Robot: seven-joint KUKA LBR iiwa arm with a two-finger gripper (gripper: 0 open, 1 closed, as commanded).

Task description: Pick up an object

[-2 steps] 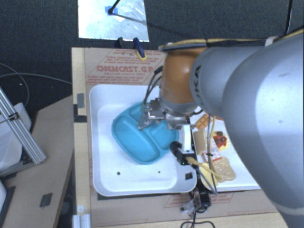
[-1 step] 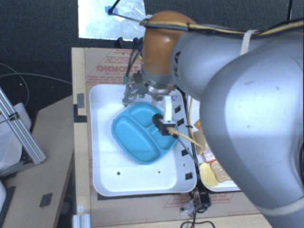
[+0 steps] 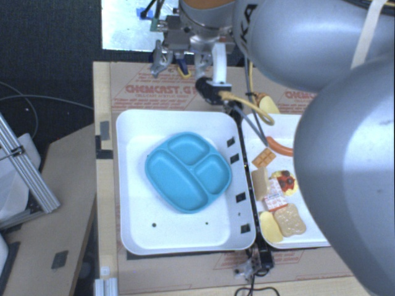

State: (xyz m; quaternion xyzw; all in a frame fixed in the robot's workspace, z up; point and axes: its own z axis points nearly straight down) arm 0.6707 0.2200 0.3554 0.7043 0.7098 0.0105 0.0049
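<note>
The pincer (image 3: pixel 176 57) is hanging at the upper middle of the frame, above the cardboard beyond the bins, gripping nothing I can see, while the small food pieces (image 3: pixel 279 190) are waiting in the right bin (image 3: pixel 290 121), probably as pick targets.

left bin (image 3: pixel 133 184): blue divided plate (image 3: pixel 188 171) | brown board (image 3: pixel 148 88) under bins | aluminium frame (image 3: pixel 24 174) far left

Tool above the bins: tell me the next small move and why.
Probably swing the tool toward the right bin and lower it. It sits above the left bin's far edge, clear of everything, while the small food items, like the cracker and sausage, lie in the right bin.
</note>
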